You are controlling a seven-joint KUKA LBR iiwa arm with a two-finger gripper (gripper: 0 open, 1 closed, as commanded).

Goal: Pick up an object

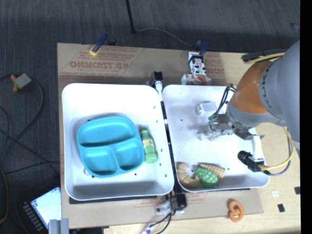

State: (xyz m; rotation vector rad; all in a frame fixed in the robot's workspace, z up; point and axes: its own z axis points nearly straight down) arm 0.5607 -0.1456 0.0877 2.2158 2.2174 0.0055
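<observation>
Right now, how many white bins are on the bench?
2. The left bin holds a blue tray; the right bin lies beside it, under the arm, which may hide some contents.

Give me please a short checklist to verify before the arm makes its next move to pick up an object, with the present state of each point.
1. End effector is above the right bin: ok.
2. An object is held by the end effector: cannot tell; the picture is too unclear there.
3. Objects are available in the right bin: ok; a green bumpy toy and a tan ring-shaped piece lie at its front wall.
4. End effector is over those objects: not ok; it is nearer the bin's middle.
5. Left bin contents are apart from the arm: ok; the blue divided tray and green bottle lie there.
</observation>
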